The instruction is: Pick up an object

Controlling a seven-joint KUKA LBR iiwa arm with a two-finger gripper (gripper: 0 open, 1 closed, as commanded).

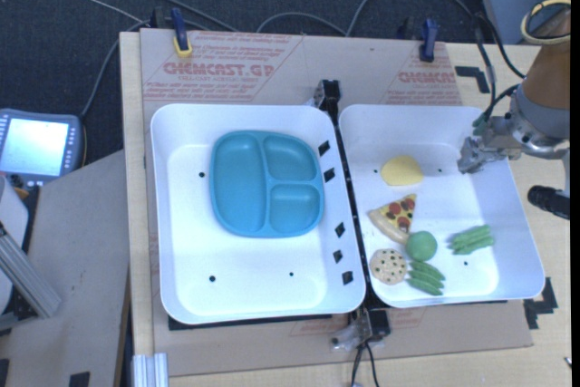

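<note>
Gripper (473, 159): finger state cannot be told at this angle; nothing visible between them. It hangs over the right bin (453, 127), near its upper right wall. Nearest item, the yellow piece (401, 169), lies apart to its left. Pizza slice (395, 218), green ball (420, 246) and cookie (389, 266) rest lower down. Pick apparently not yet made; descent, closure and lift remain.

A yellow lump (401, 169), pizza slice (396, 217), green ball (421, 246), cookie (388, 266) and two green pods (426, 277) (471, 239) are seen lying in the right bin (513, 272).
</note>
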